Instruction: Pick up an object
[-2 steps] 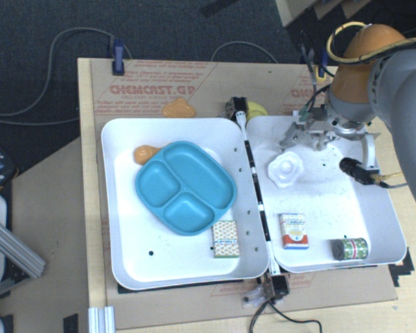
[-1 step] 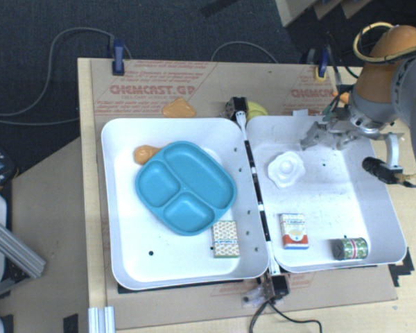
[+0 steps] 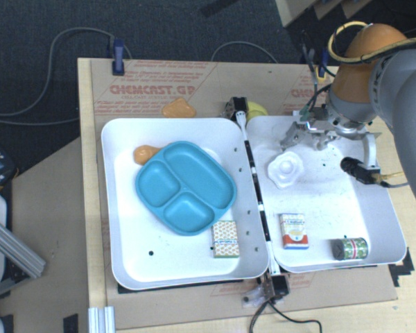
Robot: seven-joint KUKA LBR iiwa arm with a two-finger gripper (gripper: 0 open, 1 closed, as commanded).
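1. The arm (image 3: pixel 395 68) is cut off by the right edge, so its upper links go unseen.
2. The gripper (image 3: pixel 306 132) sits under the wrist; its fingers are too small and tangled with metal parts to read.
3. An orange object (image 3: pixel 146 154) is partly hidden behind the blue divided tray (image 3: pixel 185 186).
4. A yellow object (image 3: pixel 255 109) is half hidden behind the bins' rims.
5. The print on the small box (image 3: pixel 293 230) and the can (image 3: pixel 350 248) is too small to read.

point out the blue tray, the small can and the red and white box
blue tray (image 3: pixel 185 186), camera view, middle where its dividers meet
small can (image 3: pixel 351 248), camera view, middle of its side
red and white box (image 3: pixel 294 230), camera view, middle of its top face
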